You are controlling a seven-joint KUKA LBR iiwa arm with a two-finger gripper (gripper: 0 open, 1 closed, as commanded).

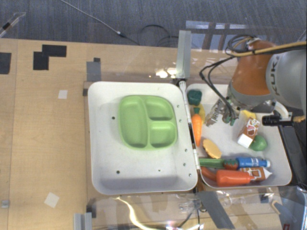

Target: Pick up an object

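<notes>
Hovering hand (pixel 217 115), seemingly empty, above right bin (pixel 283 176).

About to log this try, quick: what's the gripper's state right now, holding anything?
Gripper: over the right bin, beside the carrot; open or shut cannot be told, and nothing is seen between its fingers.

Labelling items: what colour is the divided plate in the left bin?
Light green divided plate, seen clearly in the camera view.
</notes>
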